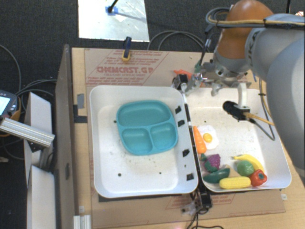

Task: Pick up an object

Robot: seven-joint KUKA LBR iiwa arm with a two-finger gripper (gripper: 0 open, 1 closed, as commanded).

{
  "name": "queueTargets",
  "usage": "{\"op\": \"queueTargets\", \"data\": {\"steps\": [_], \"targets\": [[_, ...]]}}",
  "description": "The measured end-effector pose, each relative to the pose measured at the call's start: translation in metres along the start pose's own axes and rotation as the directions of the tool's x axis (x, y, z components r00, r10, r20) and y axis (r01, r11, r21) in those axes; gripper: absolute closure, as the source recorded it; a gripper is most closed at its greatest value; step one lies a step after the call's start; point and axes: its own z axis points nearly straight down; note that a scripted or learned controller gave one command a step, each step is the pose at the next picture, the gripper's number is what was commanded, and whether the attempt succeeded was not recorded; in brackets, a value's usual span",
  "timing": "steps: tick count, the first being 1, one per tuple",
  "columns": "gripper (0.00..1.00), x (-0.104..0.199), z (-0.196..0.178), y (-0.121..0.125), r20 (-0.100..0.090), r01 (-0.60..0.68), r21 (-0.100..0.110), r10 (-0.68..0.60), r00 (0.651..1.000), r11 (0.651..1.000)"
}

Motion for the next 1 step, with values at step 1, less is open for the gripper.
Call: {"op": "queueTargets", "data": {"steps": [1], "targets": [[0.00,-0.0426,-0.0058,-0.0007,0.002,-0.009,0.001,0.009,1.000,1.000]]}}
